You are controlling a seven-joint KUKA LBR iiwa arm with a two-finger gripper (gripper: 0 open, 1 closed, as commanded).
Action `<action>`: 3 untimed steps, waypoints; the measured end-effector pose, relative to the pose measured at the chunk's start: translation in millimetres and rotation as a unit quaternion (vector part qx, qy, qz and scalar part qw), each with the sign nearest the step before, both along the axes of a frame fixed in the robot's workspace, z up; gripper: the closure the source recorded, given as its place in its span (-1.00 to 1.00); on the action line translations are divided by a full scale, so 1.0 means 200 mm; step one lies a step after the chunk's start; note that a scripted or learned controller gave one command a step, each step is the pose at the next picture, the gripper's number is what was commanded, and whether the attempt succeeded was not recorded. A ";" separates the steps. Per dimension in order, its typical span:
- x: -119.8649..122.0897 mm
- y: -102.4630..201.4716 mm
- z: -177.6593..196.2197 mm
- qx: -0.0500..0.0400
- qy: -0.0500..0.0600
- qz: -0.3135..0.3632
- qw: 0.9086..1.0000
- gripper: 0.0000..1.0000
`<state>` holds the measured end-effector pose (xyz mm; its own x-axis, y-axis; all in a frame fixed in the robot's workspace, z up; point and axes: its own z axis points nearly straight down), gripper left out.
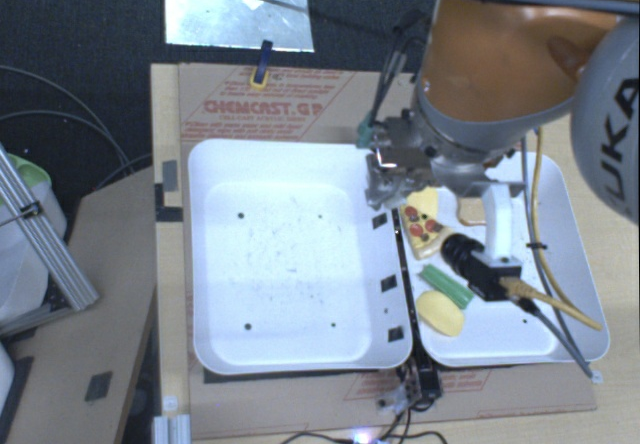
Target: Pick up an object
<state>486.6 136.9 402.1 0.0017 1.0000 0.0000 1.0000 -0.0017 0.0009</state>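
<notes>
End effector [385, 177] grip state unclear; pizza slice [423, 222] tip points toward camera.

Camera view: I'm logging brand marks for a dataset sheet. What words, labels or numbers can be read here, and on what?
"CHEMCAST G P", red print on the cardboard sheet behind the bins; the smaller line under it is too blurred to read.
"KA", cut-off letters on the arm.
Red print on the cardboard's front edge: unreadable.
</notes>
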 end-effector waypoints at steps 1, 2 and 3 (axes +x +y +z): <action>-0.02 0.26 -1.02 -0.002 0.008 0.003 1.000 1.00; 0.41 -0.03 -1.41 -0.002 0.001 -0.002 1.000 1.00; 0.59 0.13 -1.60 0.001 0.000 0.003 1.000 1.00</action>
<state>604.7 163.8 82.3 -0.0052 1.0000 0.0013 1.0000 0.0052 0.0015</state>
